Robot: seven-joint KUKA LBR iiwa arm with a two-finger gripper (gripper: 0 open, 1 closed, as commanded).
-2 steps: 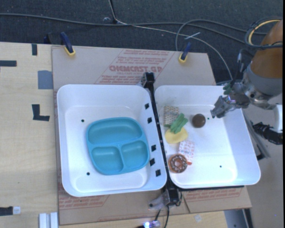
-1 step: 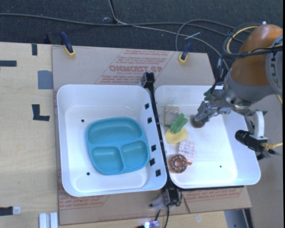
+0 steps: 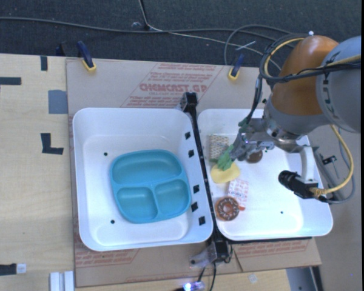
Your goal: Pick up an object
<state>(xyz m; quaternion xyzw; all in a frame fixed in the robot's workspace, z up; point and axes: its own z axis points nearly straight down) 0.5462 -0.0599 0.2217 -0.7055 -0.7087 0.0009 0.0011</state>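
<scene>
In the right bin [image 3: 303, 220] we see a small cluster of things near the divider: a yellow banana-like toy [image 3: 225, 173] with a green piece [image 3: 224, 159] just above it, a woven tan square [image 3: 218, 143], a red-and-white packet [image 3: 239, 190] and a brown doughnut [image 3: 227, 208]. The gripper [image 3: 250, 145] sits low over the upper part of this cluster, just beside the green piece and close to a small dark brown thing [image 3: 253, 157] under it. We cannot tell whether it is spread or clenched, nor whether anything is caught in it, because the wrist hides that part.

We judge the task as under way but not done: the arm is down among the objects, yet nothing is seen lifted clear of the bin floor. What is left is a secure hold and a lift.

The left bin [image 3: 85, 126] carries a blue divided plate [image 3: 150, 185], well apart from the arm. Both bins rest on a cardboard sheet [image 3: 164, 83] on the bench [image 3: 24, 180].
</scene>
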